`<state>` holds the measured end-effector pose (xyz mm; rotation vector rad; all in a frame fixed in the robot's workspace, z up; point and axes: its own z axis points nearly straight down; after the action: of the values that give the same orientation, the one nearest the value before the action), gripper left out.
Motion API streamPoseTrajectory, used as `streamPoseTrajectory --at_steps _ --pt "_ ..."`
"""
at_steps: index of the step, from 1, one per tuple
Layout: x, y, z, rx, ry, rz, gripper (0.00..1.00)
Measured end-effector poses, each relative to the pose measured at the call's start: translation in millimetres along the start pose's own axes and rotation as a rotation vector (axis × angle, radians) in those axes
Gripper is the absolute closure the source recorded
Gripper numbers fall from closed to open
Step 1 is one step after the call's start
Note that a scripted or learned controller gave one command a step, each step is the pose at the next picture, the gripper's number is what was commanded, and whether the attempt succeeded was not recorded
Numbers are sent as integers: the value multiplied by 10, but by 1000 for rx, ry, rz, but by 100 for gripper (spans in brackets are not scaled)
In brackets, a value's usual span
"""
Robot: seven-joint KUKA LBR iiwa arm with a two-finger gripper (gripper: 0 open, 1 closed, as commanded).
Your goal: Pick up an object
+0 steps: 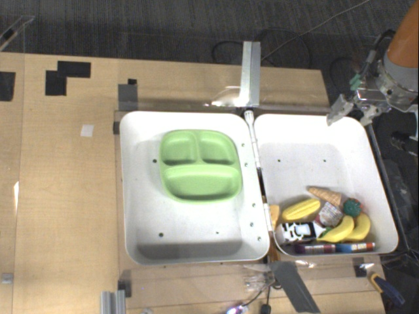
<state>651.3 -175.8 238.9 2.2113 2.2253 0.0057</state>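
A pile of small toys lies in the near right corner of the right bin [314, 156]: a yellow oblong piece [300, 209], a tan cone [325, 195], a yellow banana [342, 230], a teal ball [353, 207], a black-and-white item [298, 230] and a red-and-blue marker [335, 246]. My gripper [351, 112] hangs over the bin's far right corner, well away from the pile. Its two fingers stand apart, open, with nothing between them.
A green divided plate [198, 164] sits in the left bin [141, 201]. A metal post [251, 74] rises behind the rim between the two bins. Cables run across the dark floor at the back.
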Motion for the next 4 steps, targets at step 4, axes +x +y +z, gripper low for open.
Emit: streamPoseTrajectory --at_steps 4 --pt "164 -1594 1458 -14 -5 -133 0"
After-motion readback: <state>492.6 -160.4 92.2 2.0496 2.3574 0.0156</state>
